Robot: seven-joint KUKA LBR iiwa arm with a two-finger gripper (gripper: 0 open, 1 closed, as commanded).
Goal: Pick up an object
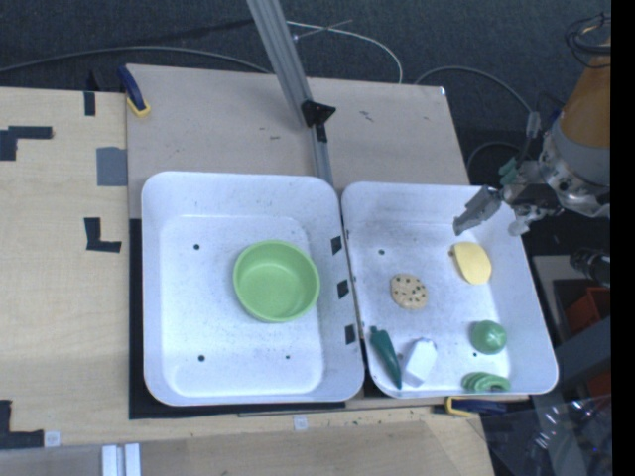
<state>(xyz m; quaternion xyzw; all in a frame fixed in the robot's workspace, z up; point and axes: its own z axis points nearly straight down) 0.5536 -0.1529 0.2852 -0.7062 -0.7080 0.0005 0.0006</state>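
In the camera view, two shallow white plastic bins stand side by side on the wooden bench. The left white bin carries one thing, a round light-green plastic bowl, which sits near the middle, a little toward the inner wall.

The right white bin carries the smaller things. A yellow oval piece lies near its right wall, in the upper half. A round brown cookie with dark chips rests close to the centre. A green ball-like object lies near the right wall, lower down. Along the front edge there are a dark green narrow piece, a small white block just beside it, and a flat green ring-like piece in the front right corner.

The grey arm with the orange band reaches in from the right, and its two-finger gripper hangs over the back right corner of the right bin. The two fingers stand apart from each other, and nothing is between them. No object is picked yet.

The nearest candidate seems to be the yellow oval piece, just below the gripper. To do this step well, I think the gripper should come straight above the piece, with the fingers across its narrow side, and descend without touching the right wall.
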